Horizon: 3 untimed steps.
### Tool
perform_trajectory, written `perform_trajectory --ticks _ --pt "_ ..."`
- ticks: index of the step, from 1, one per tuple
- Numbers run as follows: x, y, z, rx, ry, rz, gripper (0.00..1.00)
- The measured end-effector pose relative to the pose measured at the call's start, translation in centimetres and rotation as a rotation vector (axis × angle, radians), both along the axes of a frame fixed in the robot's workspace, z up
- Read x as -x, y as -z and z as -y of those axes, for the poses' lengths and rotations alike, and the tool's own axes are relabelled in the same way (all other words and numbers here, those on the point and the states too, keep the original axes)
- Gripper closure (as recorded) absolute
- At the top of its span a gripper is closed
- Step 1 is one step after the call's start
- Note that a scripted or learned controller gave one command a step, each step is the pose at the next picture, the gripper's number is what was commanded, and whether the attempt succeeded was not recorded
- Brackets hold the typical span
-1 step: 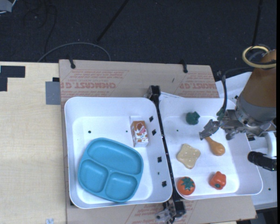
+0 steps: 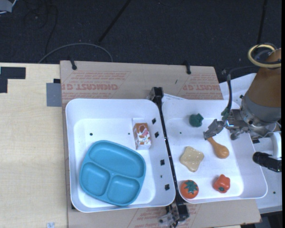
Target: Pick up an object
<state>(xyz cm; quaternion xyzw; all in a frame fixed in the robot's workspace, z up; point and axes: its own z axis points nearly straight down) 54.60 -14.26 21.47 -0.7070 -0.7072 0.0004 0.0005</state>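
An orange drumstick-shaped toy (image 2: 219, 148) lies in the right bin (image 2: 256, 189), beside a beige slice (image 2: 192, 158). The pincer (image 2: 223, 128) hangs spread wide just above the drumstick's thin end, gripping nothing. A green toy (image 2: 195, 120) sits beyond the drumstick, a tomato (image 2: 189, 189) and red pepper (image 2: 222, 183) nearer.

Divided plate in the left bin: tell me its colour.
Light blue plate, clearest in the camera view.

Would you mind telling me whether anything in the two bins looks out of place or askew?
Little stands out. The small carton in the left bin leans against the divider wall, beside the blue divided plate. In the right bin, the toy foods lie apart; the gripper hovers by the drumstick.
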Motion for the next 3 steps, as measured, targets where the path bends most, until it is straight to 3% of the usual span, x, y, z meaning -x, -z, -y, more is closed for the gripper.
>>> perform_trajectory --ticks 2,3 --pt "-1.3 9.9 -0.8 -0.002 0.001 -0.004 0.00" --pt "-1.4 12.5 -0.8 -0.001 0.002 0.000 0.00"
